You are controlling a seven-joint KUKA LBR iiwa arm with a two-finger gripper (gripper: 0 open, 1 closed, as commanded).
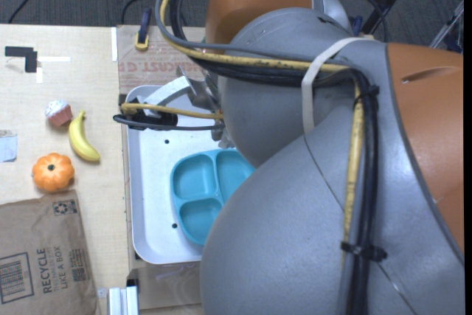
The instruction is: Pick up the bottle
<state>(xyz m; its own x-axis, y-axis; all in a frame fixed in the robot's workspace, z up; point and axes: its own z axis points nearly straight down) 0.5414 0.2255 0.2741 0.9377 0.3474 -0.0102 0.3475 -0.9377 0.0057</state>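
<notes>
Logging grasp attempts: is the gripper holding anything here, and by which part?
Cannot be told: the arm covers the gripper, and no bottle is in sight.

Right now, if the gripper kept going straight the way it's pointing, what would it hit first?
The gripper seems to point toward the view's left and slightly down over the white bin. Going on, it would probably meet the bin's far-left wall or floor first. Depth is unclear from this angle. The blue divided tray lies off that line.
</notes>
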